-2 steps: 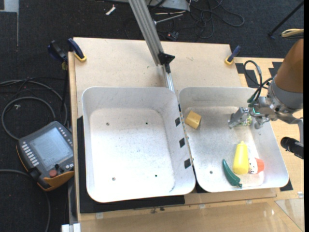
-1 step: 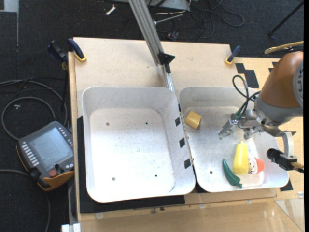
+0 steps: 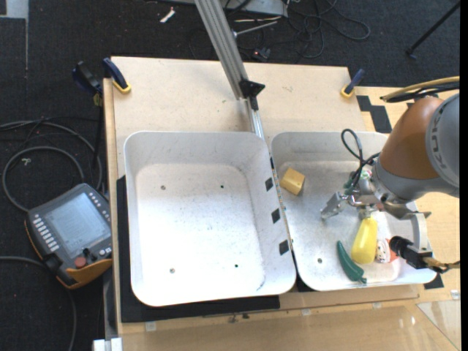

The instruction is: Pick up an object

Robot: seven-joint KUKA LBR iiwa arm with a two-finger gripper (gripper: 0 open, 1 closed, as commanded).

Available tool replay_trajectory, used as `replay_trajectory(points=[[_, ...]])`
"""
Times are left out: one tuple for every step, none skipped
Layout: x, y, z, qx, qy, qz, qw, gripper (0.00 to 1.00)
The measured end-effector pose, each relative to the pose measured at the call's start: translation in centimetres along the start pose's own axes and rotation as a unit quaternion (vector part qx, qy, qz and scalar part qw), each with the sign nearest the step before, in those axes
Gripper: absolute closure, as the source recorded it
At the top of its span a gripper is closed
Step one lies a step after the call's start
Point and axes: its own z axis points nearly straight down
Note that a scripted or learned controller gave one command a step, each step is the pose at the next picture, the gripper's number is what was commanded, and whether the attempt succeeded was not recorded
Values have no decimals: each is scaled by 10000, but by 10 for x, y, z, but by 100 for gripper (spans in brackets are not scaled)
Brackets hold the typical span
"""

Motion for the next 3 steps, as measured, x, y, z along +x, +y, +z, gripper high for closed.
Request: replay_trajectory(points=[[0,1,-12,-18,-2,0,10000,100],[-5,11,-67,-37,-11,-14,10000,100],[4,11,-116,-39,-11,-23,10000,100]])
